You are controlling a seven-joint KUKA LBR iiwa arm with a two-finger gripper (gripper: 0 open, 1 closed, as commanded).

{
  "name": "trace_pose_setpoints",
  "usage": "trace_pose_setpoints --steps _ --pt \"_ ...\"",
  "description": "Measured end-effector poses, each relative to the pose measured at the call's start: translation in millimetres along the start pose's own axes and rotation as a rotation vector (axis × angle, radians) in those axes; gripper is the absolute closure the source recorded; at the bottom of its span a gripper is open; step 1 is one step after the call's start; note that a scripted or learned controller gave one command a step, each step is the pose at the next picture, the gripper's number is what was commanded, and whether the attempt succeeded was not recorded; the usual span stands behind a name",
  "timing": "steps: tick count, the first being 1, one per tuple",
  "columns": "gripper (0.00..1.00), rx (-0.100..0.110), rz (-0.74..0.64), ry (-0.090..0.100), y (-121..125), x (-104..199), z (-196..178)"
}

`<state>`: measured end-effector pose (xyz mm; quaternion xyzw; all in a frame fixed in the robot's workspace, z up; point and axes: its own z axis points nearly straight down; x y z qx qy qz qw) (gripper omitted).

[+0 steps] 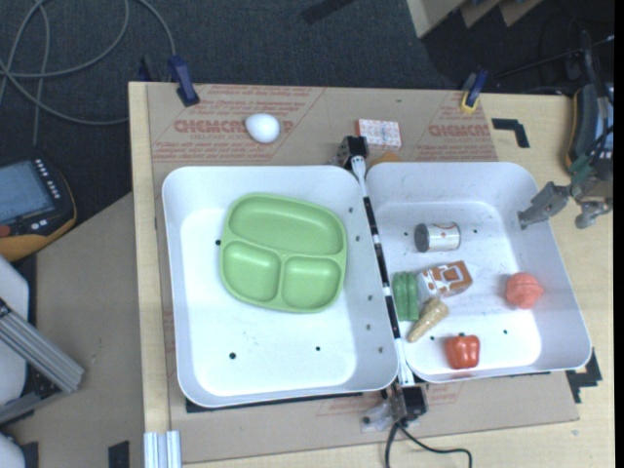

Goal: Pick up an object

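— How is the gripper (564,206) placed, and how wide is it set?

— It is seen at the right edge of the view, above the right rim of the right bin (487,178). Two grey fingers (542,204) are spread apart, one toward the bin and one toward the frame edge. Nothing is seen between them and nothing is touched.

— What is hard to make out?

— The arm above the gripper is cut off by the frame edge, so only dark cabling and housing are made out. The small box (446,280) with the red and white print cannot be read. The green packet (404,296) is partly tucked against the bin's left wall.

— Where are the things that could be picked up?

— All are found in the right bin, well apart from the gripper. A small metal can (437,236) is laid on its side, its long axis running left to right. A cone-shaped object (427,320) is laid on a diagonal, its narrow tip pointed toward the lower left. A red pepper (463,350) is set near the front wall, and a red-orange ball (524,290) near the right wall. A green divided plate (285,253) is held in the left bin (195,261).
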<state>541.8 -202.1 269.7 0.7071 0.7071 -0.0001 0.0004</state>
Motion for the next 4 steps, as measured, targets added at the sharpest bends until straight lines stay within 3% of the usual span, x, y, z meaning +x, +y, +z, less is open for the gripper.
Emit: trace_pose_setpoints --steps 1,2,3,4 --pt "0.00 0.002 0.001 0.001 -9 -21 124" --pt "0.00 0.003 -0.004 0.010 -29 -16 186" --pt "1.00 -0.003 -0.001 0.000 -28 -20 173" --pt "1.00 -0.002 -0.002 0.002 42 113 85"
